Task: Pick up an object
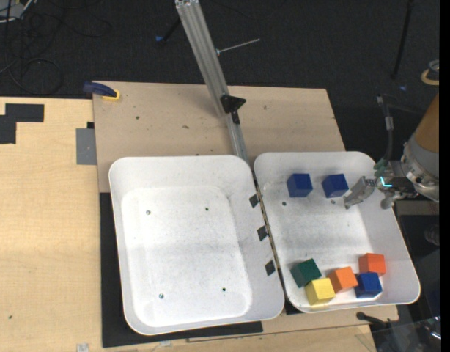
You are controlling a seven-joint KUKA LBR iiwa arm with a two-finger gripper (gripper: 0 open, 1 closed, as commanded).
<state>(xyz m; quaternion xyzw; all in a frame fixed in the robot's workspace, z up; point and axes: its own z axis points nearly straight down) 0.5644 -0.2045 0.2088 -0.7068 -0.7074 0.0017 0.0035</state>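
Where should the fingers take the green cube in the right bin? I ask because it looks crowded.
Come from above and close on the green cube's upper-left and lower-right sides. The yellow cube crowds its lower corner, while bare bin floor lies above and left. It sits turned on the floor, so rotate the wrist to match its faces.

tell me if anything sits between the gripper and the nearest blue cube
Nothing visible does. The gripper sits just right of the nearer blue cube in the right bin, with bare bin floor between them. The other cubes lie elsewhere.
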